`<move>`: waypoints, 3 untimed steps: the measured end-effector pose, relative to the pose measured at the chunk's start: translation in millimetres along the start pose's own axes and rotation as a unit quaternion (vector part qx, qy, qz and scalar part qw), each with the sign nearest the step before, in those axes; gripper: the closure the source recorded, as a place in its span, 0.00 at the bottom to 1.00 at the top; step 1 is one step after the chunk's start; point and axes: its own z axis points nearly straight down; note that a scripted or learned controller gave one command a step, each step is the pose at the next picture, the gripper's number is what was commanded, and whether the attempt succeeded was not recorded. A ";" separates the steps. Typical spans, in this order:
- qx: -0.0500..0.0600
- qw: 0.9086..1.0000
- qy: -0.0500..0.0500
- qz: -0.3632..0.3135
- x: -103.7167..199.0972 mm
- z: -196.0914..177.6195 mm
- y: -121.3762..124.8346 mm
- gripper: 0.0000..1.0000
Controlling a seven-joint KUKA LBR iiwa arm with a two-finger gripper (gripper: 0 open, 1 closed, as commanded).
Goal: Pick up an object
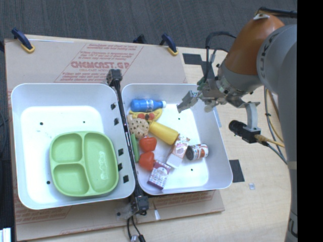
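The right bin (214,158) holds several toy groceries: a blue bottle (146,105), a yellow mustard bottle (163,132), a small can (197,152), a pink-and-white packet (180,147), a maroon carton (159,174), two red tomatoes (148,144) and a speckled cookie (139,126). My gripper (196,105) hangs over the bin's far right corner, above and to the right of the mustard bottle. It is open, with nothing between its fingers (184,103).
The left bin (30,110) holds a green divided plate (83,163). A black clip (114,76) joins the bins at the far edge. Printed cardboard (101,62) lies behind them. Cables and a black fitting (245,130) hang off the arm at right.
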 end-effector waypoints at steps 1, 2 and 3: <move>-0.006 1.000 0.001 -0.001 -21.6 114.7 -42.1 0.00; -0.008 1.000 0.000 -0.003 -21.6 101.8 -39.9 1.00; -0.002 1.000 0.000 0.000 16.0 -6.6 -53.8 1.00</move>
